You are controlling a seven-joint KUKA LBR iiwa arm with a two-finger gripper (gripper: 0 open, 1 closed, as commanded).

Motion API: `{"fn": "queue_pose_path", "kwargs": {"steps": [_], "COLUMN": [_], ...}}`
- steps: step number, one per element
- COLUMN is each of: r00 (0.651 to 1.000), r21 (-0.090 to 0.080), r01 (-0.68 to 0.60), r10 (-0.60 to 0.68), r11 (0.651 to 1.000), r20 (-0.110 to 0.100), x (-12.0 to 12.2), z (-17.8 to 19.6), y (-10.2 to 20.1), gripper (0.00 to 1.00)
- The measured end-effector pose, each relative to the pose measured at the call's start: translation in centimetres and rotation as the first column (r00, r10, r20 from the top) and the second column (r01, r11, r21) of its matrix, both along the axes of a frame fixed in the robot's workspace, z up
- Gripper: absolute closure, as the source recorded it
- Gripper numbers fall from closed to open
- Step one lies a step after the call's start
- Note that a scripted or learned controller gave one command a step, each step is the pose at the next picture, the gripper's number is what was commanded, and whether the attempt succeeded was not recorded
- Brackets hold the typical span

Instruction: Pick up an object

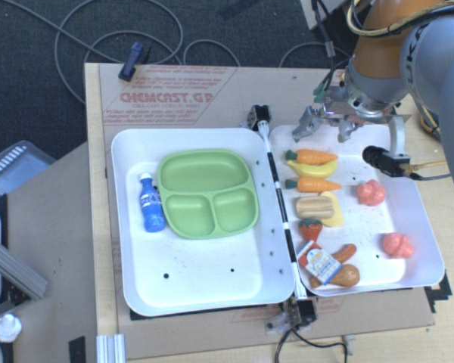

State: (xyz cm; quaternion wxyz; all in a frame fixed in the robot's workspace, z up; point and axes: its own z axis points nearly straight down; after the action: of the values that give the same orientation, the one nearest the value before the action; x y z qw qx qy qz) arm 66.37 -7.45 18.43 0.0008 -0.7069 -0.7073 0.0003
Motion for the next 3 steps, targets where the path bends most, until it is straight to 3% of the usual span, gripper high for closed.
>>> {"fn": "queue_pose_path", "kwargs": {"steps": [1, 2, 3], "r00": [1.000, 0.999, 1.000], "r21": [-0.001, 0.002, 0.001], "r01": [0.001, 0.002, 0.000], "r10": [-0.001, -0.002, 0.000], "r11": [1.000, 1.000, 1.000], "r20": [0.000, -0.034, -0.016], "x": [-3.8, -0.4, -0.1], "z": [-10.0, -10.4, -9.2], "y": [-2.5, -2.1, -2.0], "gripper": [0.00, 0.00, 1.00]}}
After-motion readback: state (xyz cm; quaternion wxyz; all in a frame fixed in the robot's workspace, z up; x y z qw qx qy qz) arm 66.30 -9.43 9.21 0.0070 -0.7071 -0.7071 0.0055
